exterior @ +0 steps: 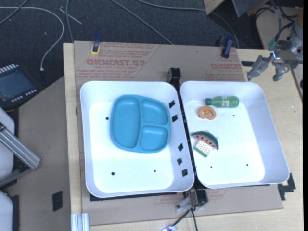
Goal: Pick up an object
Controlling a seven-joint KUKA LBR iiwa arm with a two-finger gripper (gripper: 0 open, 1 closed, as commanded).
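Observation:
In the right bin [255, 148] lie three small objects. A green bottle [222, 101] rests on its side near the back wall. A brown pretzel [207, 112] sits just in front of it. A watermelon slice [205, 144] lies near the bin's left wall. My gripper [268, 69] hangs at the top right, above the bench and outside the right bin's back right corner. Its two grey fingers [255, 68] are spread apart with nothing between them.
The left bin [96, 167] holds a blue divided plate [140, 123]. Black clips run along the seam between the bins [179, 129]. Blue clamps [96, 46] hold the cardboard sheet at the back. Cables lie on the dark floor behind.

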